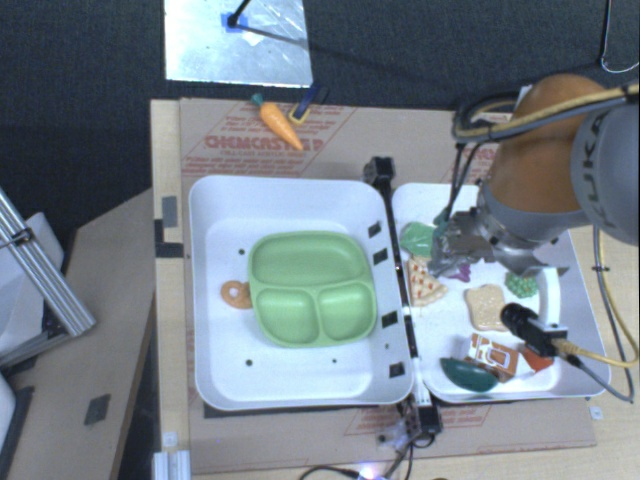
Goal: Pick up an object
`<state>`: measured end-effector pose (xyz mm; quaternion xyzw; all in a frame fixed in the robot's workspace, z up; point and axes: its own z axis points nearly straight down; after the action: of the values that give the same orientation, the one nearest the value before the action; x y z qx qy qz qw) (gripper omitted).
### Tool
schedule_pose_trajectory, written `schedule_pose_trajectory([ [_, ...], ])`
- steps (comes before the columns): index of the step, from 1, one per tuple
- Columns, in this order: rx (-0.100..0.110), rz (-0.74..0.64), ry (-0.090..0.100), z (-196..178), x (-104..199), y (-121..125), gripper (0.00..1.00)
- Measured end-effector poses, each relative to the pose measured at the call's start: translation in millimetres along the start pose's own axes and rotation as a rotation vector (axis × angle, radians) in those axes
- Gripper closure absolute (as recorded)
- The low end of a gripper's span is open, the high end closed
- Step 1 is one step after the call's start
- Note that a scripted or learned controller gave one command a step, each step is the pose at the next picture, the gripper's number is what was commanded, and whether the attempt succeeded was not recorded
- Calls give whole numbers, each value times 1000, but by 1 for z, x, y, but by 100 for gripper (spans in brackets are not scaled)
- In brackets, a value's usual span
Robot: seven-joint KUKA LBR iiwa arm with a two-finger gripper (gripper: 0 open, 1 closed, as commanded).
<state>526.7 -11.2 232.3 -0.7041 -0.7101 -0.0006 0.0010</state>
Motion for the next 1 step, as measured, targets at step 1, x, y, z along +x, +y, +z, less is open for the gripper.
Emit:
schedule_pose_trajectory([
  [1,-3,7,-2,-1,-10,8,100],
])
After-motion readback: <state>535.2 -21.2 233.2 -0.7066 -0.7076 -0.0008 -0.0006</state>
